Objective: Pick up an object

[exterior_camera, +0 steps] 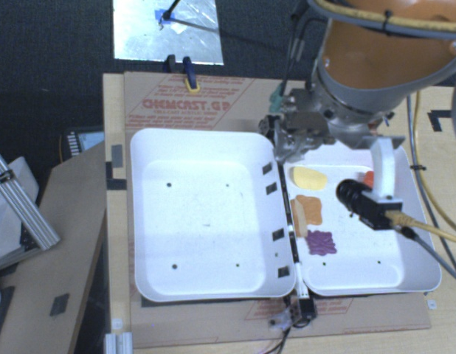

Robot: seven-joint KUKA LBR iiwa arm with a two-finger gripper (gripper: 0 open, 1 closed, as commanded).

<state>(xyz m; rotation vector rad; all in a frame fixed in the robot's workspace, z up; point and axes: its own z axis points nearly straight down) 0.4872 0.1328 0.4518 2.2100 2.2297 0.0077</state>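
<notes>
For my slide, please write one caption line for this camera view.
KUKA arm's gripper at the right bin's far-left corner, near yellow, orange and purple pieces.

- Illumination is even and moderately bright; the left bin (198,212) renders clean white without clipping.
- The source sits overhead: my arm (390,43) casts only a soft, faint shadow onto the right bin (361,271).
- Broad glossy highlights run across my orange band, and the upper rim is nearly washed out.
- The foil sheet (167,21) at the top reflects patchy grey glare.
- The dark floor (43,50) shows coarse grain and little detail.
- Overall sharpness is low; the cardboard lettering (185,103) reads soft, with blocky compression artefacts.
- My arm, nearest the lens, appears slightly out of focus.
- Straight bin edges stay straight; edge distortion is minimal.
</notes>
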